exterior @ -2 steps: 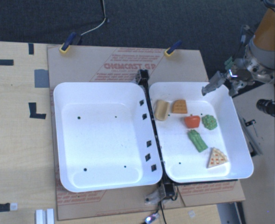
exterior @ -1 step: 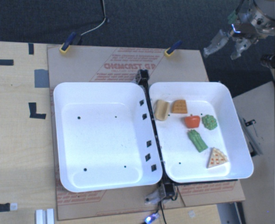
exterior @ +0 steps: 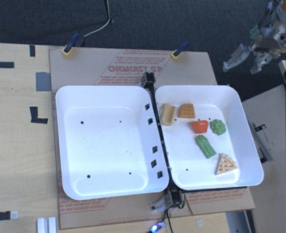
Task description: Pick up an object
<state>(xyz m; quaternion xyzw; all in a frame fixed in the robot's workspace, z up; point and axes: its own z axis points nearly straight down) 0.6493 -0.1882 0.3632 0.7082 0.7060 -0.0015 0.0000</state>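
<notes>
The right bin (exterior: 232, 101) holds several toy foods. A tan bread roll (exterior: 168, 114) lies by its left wall, with an orange waffle piece (exterior: 186, 111) beside it. A red tomato (exterior: 199, 126) and a green broccoli (exterior: 218, 127) sit mid-bin. Below them lie a green pickle (exterior: 205, 146) and a pizza slice (exterior: 225, 164). My gripper (exterior: 243, 61) hangs at the upper right, beyond the bin's far right corner, with its two fingers spread open and nothing between them.
The left bin (exterior: 104, 140) stands beside the right one on a cardboard sheet (exterior: 133, 67) held by two clamps (exterior: 71, 43). A cable (exterior: 104, 13) runs across the dark floor behind. Wooden bench surface lies to the left.
</notes>
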